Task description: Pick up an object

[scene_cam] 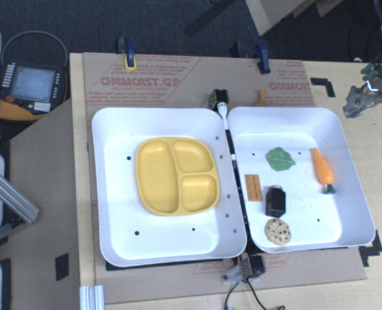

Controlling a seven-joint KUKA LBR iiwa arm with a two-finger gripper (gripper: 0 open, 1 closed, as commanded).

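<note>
From my remote seat, the end effector (366, 94) is parked way up at the right edge of the frame, off the bins and above the bench's (49, 192) cardboard-looking top. It's small and a bit blurry there, so I honestly can't tell if it's released or clenched; nothing visible in it as far as I can make out.

Closest thing to it is the right bin (352, 160), whose top right corner sits just below and to the left of the end effector. Inside that bin, the nearest item is an orange carrot (322, 166), lying lengthwise near the bin's right wall, down and slightly left of the end effector. Further left is a green leaf-shaped piece (280, 158), well apart from the carrot. Lower down and still further away sit three things in a loose cluster: a small brown rectangular bar (253, 187) near the bin's left wall, a black block (275, 201) just beside it, and a round speckled cookie (277, 231) below the block. All the pickable stuff is lying flat on the bin floor.

Beyond that, on the far side from the end effector, the left bin (113, 173) holds a yellow divided plate (177, 175) with three compartments, roughly centered.

Farthest out, past the bench's left edge, there's a handheld controller (31, 84) with a screen and a looping cable.
</note>
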